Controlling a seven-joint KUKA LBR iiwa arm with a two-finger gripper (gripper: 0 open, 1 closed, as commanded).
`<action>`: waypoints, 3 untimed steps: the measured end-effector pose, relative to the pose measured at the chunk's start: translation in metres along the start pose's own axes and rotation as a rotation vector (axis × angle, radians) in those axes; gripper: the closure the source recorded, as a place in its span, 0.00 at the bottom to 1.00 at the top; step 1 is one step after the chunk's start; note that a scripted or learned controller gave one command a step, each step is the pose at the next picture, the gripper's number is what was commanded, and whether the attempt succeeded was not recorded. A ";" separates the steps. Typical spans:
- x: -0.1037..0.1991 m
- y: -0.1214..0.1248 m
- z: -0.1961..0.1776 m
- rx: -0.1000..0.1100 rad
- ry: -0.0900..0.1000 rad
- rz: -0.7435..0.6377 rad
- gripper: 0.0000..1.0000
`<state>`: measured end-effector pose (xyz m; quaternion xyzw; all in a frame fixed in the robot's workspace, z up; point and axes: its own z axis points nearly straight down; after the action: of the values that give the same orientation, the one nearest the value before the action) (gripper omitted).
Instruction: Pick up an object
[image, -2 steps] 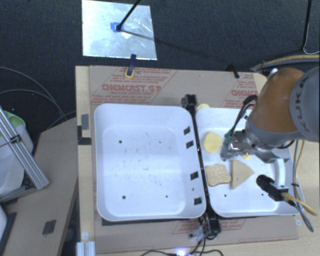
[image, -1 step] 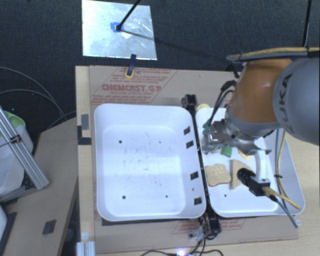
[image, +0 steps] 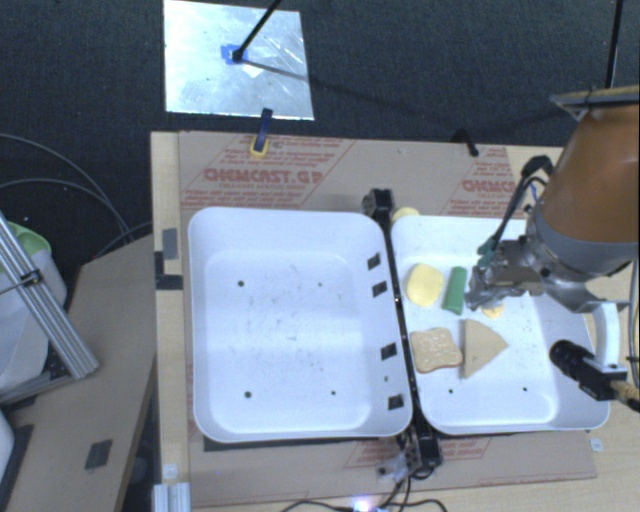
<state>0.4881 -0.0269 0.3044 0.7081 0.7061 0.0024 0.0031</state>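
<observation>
The right bin (image: 520, 415) holds a yellow rounded piece (image: 425, 286), a green stick (image: 456, 289), a round tan cracker (image: 436, 349) and a beige wedge (image: 481, 346). A small yellow bit (image: 493, 311) lies just under the gripper. My gripper (image: 487, 290) hangs low over the bin, right beside the green stick and above the wedge. Its fingers point down and are dark against the arm body.
The left bin (image: 290, 225) sits next to the right one, joined by a black clip strip (image: 390, 310). A yellow blob (image: 405, 214) rests at the right bin's far rim. The arm's bulk (image: 595, 190) covers the right bin's far right corner.
</observation>
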 end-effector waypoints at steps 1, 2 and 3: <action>0.054 -0.002 0.048 0.009 0.003 -0.010 1.00; 0.099 0.000 -0.069 -0.003 0.004 -0.012 1.00; 0.039 0.000 -0.109 0.003 0.001 -0.002 1.00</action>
<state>0.4869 0.0121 0.4131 0.7072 0.7070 0.0015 0.0018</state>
